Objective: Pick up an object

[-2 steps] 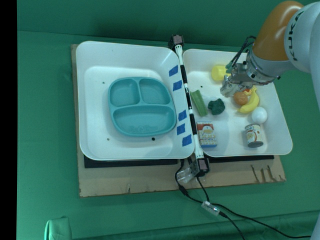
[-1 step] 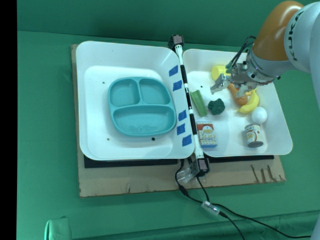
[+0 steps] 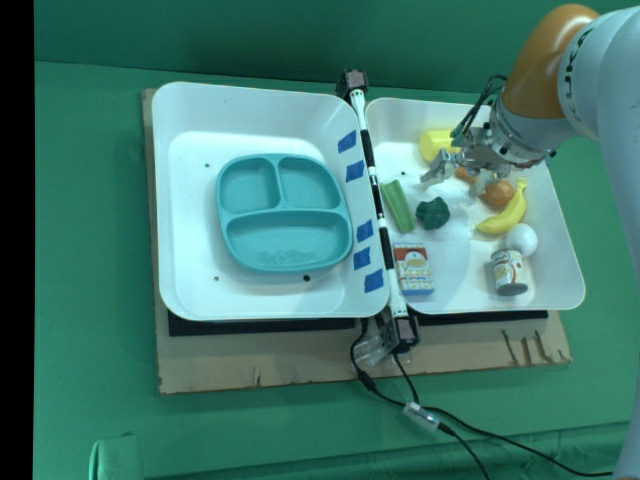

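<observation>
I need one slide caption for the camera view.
Grey arm's gripper hovers over toy food in the right white bin; a teal divided plate lies left.

Right bin (image 3: 560, 268) is pretty crowded toward its right side: banana (image 3: 505, 213), orange thing (image 3: 497, 192), egg (image 3: 521, 238) and the little jar (image 3: 509, 271) sit close together, so not much room to slip between them. The broccoli (image 3: 433, 213) and green stick (image 3: 397, 205) are near each other by the divider (image 3: 378, 203). The small box (image 3: 413, 269) has open floor to its right. Left bin (image 3: 185, 218) has a teal plate (image 3: 285, 213) mid-floor, with bare white all around it.
</observation>
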`<state>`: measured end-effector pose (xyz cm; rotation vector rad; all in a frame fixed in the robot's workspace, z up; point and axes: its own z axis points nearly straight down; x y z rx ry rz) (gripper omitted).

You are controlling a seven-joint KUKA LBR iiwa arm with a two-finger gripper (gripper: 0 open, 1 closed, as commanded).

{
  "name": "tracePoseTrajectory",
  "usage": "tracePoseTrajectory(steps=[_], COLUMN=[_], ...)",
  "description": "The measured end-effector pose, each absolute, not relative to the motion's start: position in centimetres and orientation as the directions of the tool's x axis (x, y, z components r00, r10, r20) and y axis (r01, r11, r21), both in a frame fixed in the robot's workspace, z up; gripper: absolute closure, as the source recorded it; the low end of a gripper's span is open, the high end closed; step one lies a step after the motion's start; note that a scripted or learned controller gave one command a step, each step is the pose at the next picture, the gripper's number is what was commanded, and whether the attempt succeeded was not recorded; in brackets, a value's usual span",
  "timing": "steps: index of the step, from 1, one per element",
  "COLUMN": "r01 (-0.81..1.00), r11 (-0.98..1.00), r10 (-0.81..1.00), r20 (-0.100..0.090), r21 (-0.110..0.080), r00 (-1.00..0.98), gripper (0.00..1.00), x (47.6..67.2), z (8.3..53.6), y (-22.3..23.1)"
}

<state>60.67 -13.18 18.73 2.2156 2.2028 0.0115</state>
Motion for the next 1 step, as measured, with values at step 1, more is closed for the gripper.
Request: tracePoseTrajectory(steps=[1], r01=[0.999], r11=[-0.011], r10=[1.000], r20=[-0.015], r21=[0.035], r00=[0.011], gripper=[1.00], x=[60.99], z=[20.47], y=[-13.51])
